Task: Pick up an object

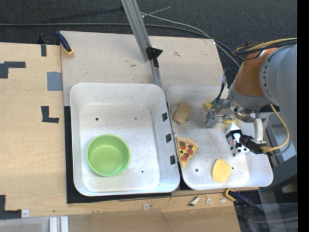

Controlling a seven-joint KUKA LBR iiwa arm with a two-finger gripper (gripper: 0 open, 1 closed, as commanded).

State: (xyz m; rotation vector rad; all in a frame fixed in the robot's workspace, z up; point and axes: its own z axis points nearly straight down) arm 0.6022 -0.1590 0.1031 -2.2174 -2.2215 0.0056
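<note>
The arm is reaching in from the right and holding the end effector low over the upper part of the right bin. Whether it is spread or pressed together cannot be told at this angle, and nothing is showing in its grip.

Candidate objects are lying in the right bin:
- A tan block is sitting near the bin's left wall, just left of the end effector and apart from it.
- A pizza slice is resting below the block, against the left wall.
- A yellow piece is lying near the bottom edge.
- A small yellow item is partly hidden beside the end effector.

A green bowl is sitting in the left bin, well apart from the arm.

Progress, as judged: the approach is under way, but no object is lifted. Remaining steps are closing on one object, confirming the grip, and raising it clear of the bin on the surface.
</note>
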